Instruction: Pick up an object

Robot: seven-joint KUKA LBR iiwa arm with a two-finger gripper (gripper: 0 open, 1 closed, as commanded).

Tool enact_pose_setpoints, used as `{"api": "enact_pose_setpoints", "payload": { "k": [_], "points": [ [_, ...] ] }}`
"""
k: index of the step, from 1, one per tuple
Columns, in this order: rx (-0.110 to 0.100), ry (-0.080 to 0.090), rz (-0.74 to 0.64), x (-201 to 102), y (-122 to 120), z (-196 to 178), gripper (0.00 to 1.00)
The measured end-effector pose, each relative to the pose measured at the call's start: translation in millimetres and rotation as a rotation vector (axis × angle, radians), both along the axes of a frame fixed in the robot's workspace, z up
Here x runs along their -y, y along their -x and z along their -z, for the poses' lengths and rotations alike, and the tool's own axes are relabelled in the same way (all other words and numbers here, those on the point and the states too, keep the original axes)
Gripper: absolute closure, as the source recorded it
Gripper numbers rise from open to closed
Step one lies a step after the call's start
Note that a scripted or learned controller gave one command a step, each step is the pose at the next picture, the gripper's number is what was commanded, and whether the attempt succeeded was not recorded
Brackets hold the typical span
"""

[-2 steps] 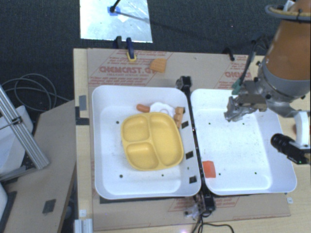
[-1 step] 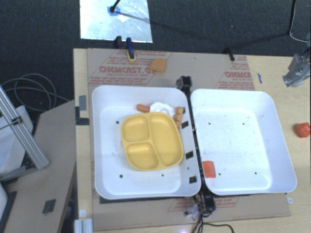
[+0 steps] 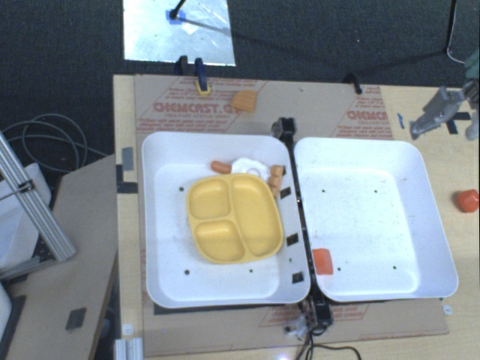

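The left bin (image 3: 161,223) holds a yellow three-compartment plate (image 3: 234,217). Just behind the plate lie a small orange sausage-shaped piece (image 3: 220,167), a white piece (image 3: 250,168) and a tan piece (image 3: 276,176) by the bin's right wall. In the right bin (image 3: 420,223), an orange-red block (image 3: 322,261) sits in the near left corner. My gripper (image 3: 433,118) hangs at the far right, above the bench beyond the right bin's back corner, away from every object.
A tan block (image 3: 244,100) lies on the bench behind the left bin, near a yellow clamp (image 3: 202,77). A red object (image 3: 467,199) rests on the bench right of the right bin. A shiny sheet (image 3: 178,21) lies on the floor beyond.
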State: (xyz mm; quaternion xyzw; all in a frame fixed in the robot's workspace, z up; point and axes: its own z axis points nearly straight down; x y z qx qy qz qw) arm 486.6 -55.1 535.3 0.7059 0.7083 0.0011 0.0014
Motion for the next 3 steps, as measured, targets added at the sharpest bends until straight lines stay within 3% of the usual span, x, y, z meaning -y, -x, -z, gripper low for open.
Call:
{"api": "enact_pose_setpoints", "payload": {
  "k": [1,3],
  "points": [
    [0.001,0.004,0.011,115.1,0.7,0.0,0.00],
    [0.001,0.001,0.000,109.6,-0.1,0.0,0.00]
  ]
}}
